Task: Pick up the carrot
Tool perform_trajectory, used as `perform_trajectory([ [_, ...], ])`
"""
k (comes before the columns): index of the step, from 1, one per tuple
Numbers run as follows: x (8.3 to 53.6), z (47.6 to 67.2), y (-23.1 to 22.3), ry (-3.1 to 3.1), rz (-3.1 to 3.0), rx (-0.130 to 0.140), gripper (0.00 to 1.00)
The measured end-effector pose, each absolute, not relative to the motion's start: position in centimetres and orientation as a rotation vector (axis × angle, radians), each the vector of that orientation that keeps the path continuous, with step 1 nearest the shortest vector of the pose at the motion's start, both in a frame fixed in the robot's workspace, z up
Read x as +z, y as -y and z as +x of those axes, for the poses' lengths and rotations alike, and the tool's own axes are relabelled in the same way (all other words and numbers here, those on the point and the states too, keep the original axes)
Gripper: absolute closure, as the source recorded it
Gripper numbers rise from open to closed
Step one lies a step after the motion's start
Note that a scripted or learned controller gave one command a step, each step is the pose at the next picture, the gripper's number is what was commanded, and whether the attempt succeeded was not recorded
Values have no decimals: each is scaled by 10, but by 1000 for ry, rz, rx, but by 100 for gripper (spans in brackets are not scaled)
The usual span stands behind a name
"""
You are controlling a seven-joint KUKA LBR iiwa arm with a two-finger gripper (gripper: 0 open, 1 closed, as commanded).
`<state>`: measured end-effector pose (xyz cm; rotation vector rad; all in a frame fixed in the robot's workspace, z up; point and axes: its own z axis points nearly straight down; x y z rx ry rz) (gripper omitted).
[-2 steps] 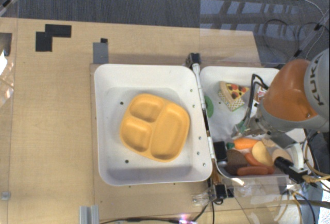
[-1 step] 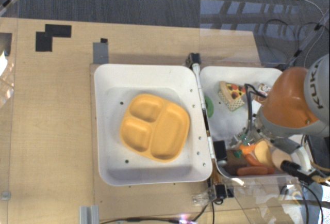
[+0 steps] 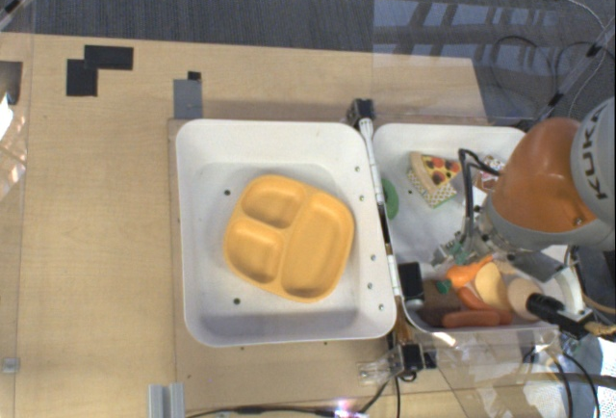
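Camera view from above, looking down at a slant on a pale wooden worktop (image 3: pixel 106 243) that carries two shallow white bins side by side. Left bin (image 3: pixel 197 214) holds a yellow plate (image 3: pixel 289 236) with three compartments, lying near its middle and tilted a little relative to the bin's edges. Right bin (image 3: pixel 409 219) holds a cluster of toy foods. A slice of pizza (image 3: pixel 433 175) lies near the bin's far edge, and a green item (image 3: pixel 389 196) sits against the bin's left wall, mostly hidden. At the near edge of the right bin, several items crowd together: the carrot (image 3: pixel 464 273), orange with a bit of green at its left end, a reddish sausage (image 3: pixel 472 318) just in front of it, a pale rounded piece (image 3: pixel 489 284) to the carrot's right, and a dark brown item (image 3: pixel 435 315) beside the sausage.

The grey arm (image 3: pixel 551 185), with its orange band, reaches in from the right and hangs over the right bin. Its hand (image 3: pixel 465 252) is low, directly above the carrot and close to it. The wrist hides most of the hand, so whether it is spread or pressed together cannot be told, nor whether it touches the carrot.
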<state>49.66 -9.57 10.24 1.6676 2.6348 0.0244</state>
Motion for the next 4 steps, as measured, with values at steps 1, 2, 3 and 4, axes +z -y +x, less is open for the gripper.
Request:
perform_trajectory([
  [1, 103, 497, 100, -2625, 1669, 17, 0],
  [2, 90, 494, 106, -2821, 1332, 13, 0],
  [3, 102, 497, 104, -2819, 1329, 21, 100],
  [4, 91, 493, 103, -2623, 1703, 16, 100],
])
